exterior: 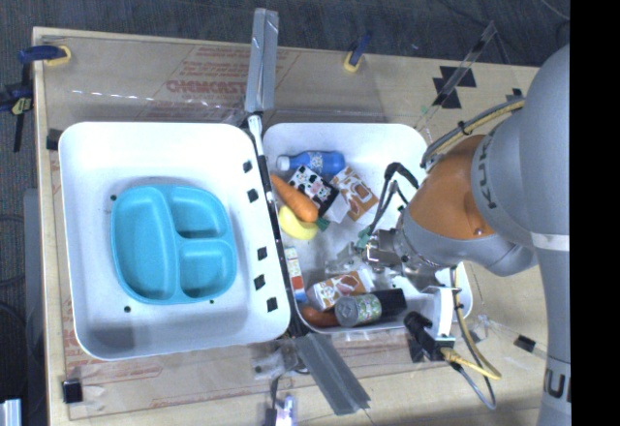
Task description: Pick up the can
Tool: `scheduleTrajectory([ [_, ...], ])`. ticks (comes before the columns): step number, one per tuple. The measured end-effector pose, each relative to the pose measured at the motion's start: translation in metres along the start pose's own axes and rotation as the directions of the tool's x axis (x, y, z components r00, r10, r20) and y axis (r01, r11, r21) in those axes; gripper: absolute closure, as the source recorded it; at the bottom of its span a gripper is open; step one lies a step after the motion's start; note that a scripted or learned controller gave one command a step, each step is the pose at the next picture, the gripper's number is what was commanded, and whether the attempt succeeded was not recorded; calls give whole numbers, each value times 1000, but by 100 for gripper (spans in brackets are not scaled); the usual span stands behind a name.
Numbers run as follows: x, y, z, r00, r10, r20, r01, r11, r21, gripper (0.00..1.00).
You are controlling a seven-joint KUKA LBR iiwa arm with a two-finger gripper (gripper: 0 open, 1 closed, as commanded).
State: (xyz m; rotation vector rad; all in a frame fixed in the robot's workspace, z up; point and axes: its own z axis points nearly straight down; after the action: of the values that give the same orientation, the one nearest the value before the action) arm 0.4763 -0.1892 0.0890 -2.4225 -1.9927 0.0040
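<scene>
The can lies on its side at the near edge of the right bin, its grey-green lid end turned toward the camera, just beside a dark bottle-like thing on its right and a red and white packet at its upper left. The arm reaches in from the right, its orange band above the bin's right side, and the gripper hangs low over the middle of that bin, near the can but apart from it. Whether the fingers are released or clenched, I cannot tell; the wrist hides them. Farther back in the same bin lie a carrot, a yellow thing beneath it, a blue bottle and a brown packet. The left bin holds a blue divided tray. Both bins sit on the desk.
</scene>
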Motion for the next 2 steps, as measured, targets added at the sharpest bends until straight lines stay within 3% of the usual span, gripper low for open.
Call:
scheduleTrajectory([
  [1, 0, 3, -9, 1000, -3, 0, 3, 1000, -4, 100],
  [2, 39, -3, -143, 985, 175, 1, -175, 985, 1, 100],
])
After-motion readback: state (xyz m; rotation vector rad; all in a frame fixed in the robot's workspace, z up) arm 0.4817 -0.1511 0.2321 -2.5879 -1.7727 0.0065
